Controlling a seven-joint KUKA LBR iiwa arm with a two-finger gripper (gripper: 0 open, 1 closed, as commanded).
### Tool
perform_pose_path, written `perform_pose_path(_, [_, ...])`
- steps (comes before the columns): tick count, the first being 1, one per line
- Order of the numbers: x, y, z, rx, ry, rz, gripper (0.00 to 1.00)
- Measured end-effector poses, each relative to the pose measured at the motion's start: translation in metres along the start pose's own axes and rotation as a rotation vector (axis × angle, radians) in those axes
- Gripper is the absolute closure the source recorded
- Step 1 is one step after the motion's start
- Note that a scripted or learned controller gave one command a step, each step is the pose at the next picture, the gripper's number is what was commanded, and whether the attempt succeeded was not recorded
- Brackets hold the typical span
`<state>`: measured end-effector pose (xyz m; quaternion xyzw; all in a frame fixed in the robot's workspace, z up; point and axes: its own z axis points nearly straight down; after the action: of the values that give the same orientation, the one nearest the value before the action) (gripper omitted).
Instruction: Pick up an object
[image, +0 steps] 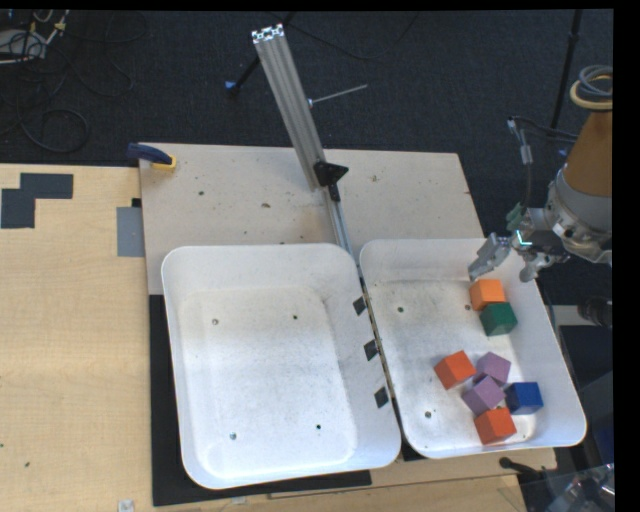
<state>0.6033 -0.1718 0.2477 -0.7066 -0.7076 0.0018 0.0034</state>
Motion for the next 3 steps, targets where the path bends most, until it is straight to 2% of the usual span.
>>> perform_pose_path(1, [0.0, 0.001, -0.002, -0.004, -0.001, -0.001, 0.0])
perform_pose_path(3, [0.009, -0.005, 0.09, 0.001, 0.0, 0.002, 0.0])
